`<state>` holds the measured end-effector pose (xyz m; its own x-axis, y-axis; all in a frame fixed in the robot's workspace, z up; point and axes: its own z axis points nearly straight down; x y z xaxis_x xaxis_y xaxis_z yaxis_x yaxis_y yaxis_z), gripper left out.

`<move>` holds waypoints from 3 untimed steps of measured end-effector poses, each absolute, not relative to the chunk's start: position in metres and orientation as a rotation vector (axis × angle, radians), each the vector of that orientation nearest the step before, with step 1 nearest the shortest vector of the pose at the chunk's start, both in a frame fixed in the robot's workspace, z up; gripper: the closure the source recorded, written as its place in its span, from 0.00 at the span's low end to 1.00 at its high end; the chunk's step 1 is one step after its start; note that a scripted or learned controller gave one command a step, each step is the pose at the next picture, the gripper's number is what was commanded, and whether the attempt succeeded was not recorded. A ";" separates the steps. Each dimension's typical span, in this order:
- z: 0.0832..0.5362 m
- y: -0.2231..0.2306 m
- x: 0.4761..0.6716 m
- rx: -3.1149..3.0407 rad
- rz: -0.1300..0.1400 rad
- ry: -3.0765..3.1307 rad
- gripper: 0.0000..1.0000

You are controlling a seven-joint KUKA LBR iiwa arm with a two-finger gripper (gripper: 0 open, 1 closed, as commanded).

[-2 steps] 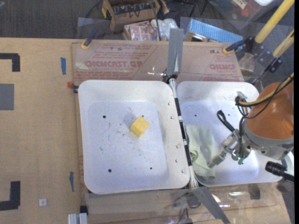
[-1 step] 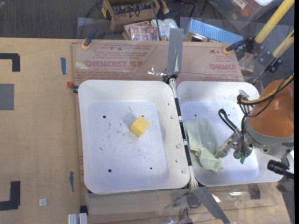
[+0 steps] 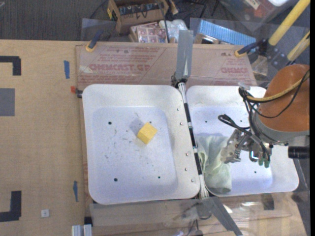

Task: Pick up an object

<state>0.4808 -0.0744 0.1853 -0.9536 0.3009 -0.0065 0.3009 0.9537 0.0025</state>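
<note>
Pale green cloth (image 3: 215, 162), crumpled, right bin (image 3: 280, 181): directly under and beside claw (image 3: 235, 150), likeliest pick. Claw's grip: cannot tell, cloth not seen between its tips. Yellow block (image 3: 146, 132), left bin (image 3: 98, 132): well apart from claw, across divider (image 3: 189, 136).

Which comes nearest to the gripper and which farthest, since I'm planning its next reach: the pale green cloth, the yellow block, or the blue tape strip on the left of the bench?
From the gripper:
1. Pale green cloth, right bin, just beside it.
2. Yellow block, middle of the left bin.
3. Blue tape strip, far left on the bench.
</note>
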 end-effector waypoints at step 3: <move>0.186 0.027 0.597 0.308 0.004 3.118 1.00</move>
<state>0.5966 0.0268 0.1863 -0.9806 0.1959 -0.0082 0.1959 0.9806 0.0033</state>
